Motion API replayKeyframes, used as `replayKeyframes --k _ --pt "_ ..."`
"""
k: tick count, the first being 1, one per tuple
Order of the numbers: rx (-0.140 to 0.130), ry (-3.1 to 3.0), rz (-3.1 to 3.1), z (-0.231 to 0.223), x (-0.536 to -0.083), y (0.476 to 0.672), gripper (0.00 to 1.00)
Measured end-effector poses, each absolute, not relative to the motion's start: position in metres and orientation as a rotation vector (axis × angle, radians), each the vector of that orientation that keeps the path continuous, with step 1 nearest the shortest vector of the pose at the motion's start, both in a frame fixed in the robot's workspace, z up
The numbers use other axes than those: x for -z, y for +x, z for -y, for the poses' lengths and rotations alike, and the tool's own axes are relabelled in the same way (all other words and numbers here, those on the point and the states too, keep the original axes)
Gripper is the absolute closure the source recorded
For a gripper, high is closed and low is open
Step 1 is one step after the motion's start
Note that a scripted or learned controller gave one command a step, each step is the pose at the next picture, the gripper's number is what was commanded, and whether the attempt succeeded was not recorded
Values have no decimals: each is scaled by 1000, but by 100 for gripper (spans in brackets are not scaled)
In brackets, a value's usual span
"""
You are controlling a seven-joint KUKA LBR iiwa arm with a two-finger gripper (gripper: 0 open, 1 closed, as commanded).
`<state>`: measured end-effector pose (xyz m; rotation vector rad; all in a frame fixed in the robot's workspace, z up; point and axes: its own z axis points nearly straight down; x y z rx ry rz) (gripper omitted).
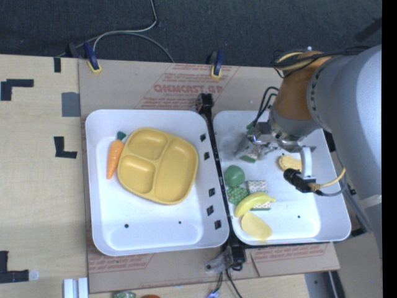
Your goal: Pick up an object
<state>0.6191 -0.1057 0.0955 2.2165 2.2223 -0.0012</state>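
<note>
Gripper: the gripper (255, 143) sits low in the right bin (329, 228), near its upper left corner; whether it is apart or together cannot be told.
Objects: a green round piece (234, 175), a banana (253, 202) and a yellow slice (255, 226) lie just below the gripper, apart from it; another yellow piece (289, 162) lies to its right.
Arm: grey with an orange band (296, 95), reaching in from the right, wrist bent down.
Left bin (99, 185): a yellow divided plate (157, 165) with a carrot (114, 156) beside it.
Writing: red print on the cardboard (186, 87), too blurred to read.
</note>
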Motion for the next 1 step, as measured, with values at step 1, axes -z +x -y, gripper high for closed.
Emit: replayKeyframes --k 1 --pt "-1 2219 -2225 41 -185 612 100"
